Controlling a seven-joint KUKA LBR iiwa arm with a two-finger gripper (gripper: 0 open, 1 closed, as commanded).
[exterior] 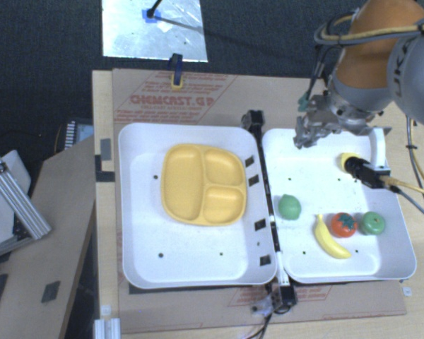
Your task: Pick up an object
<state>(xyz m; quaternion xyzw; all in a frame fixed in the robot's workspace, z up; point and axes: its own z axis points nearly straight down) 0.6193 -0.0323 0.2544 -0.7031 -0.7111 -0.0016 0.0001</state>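
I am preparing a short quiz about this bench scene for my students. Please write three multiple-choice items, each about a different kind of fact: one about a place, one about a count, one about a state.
1. Where does the yellow divided plate lie?
A. in the left bin
B. in the right bin
C. on the cardboard outside the bins

2. How many green round fruits lie in the right bin?
A. none
B. two
C. four

3. How does the banana lie?
A. held between the gripper's fingers
B. on the plate
C. on the bin floor, beside the tomato

Answers:
1 A: the plate rests in the middle of the left bin.
2 B: one green fruit lies near the divider and another green fruit lies right of the tomato.
3 C: the banana lies flat, away from the gripper, which is above the far end of the bin.
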